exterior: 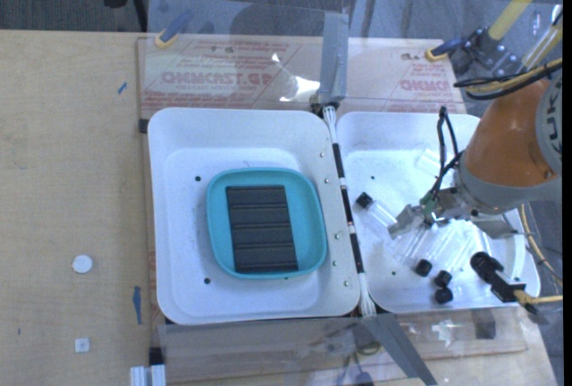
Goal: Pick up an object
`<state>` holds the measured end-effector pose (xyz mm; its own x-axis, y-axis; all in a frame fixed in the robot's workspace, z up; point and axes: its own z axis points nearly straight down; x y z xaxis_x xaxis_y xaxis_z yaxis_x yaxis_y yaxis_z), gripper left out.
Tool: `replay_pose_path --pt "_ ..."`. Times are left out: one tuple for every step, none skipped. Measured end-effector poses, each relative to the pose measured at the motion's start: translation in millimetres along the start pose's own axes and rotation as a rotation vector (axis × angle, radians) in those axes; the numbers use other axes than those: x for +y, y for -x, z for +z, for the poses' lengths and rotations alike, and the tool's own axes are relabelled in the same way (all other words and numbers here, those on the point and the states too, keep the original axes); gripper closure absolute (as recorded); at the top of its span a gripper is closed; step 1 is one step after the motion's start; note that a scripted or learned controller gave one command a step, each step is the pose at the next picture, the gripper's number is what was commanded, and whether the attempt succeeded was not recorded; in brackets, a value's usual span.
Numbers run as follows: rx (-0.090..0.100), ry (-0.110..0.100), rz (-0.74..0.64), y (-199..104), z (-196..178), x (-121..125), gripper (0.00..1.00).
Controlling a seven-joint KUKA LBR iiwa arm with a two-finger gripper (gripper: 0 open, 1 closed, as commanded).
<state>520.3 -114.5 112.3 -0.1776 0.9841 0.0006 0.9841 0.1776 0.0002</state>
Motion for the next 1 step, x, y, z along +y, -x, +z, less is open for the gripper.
replay_pose_path --pt "-0.002 0.006 0.002 1.1 -10.2 1.3 1.00"
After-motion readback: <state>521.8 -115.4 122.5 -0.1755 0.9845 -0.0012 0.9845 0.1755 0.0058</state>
